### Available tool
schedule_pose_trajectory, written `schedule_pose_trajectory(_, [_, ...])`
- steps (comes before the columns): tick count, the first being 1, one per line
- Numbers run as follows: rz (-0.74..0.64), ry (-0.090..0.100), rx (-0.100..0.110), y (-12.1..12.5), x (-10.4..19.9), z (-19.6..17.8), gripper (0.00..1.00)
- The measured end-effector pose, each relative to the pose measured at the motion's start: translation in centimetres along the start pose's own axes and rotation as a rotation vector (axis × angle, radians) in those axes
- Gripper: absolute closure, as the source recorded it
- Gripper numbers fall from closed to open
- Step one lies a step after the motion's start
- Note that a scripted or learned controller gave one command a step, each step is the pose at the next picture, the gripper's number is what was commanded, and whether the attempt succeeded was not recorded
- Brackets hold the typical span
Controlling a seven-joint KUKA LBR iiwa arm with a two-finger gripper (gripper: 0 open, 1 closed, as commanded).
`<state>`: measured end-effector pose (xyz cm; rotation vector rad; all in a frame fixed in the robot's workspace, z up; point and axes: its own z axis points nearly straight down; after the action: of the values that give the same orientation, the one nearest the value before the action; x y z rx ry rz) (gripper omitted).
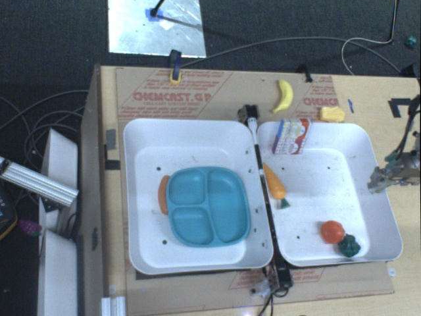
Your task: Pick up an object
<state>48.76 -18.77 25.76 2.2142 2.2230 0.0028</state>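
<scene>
White plastic bins sit side by side on your bench (197,87), and your hand (388,175) hangs at the far right edge of the right bin (368,143), just over its rim. You see it small and blurred there, grey against the bench, so you cannot tell whether it is apart or together, and nothing shows between its tips.

Nearest the hand, below and to its left, a red tomato (333,231) lies on the right bin's floor, touching a dark green, broccoli-like piece (349,245) beside it near the bin's lower corner. Further left of the hand, an orange carrot (274,182) with a green tip rests slantwise against the divide between the two bins. Up and to the left of the hand, a red-and-white carton (291,136) leans at the right bin's upper rim.

Well left of the hand, the left bin (145,143) holds a teal divided plate (208,206), with an orange sausage-shaped thing (162,195) tucked against the plate's left edge.

Outside the bins, above and left of the hand, a yellow banana (284,96) lies on the bench, and a yellow block (332,114) sits just beyond the right bin's top rim. All of these are apart from the hand; none is touched by it.
</scene>
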Motion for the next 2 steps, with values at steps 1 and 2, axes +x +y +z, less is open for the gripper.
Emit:
schedule_pose_trajectory(1, [0.000, 0.003, 0.005, -0.14, 5.31, 9.62, 1.00])
schedule_pose_trajectory(2, [0.001, 0.001, 0.003, -0.10, 5.22, 9.54, 0.00])
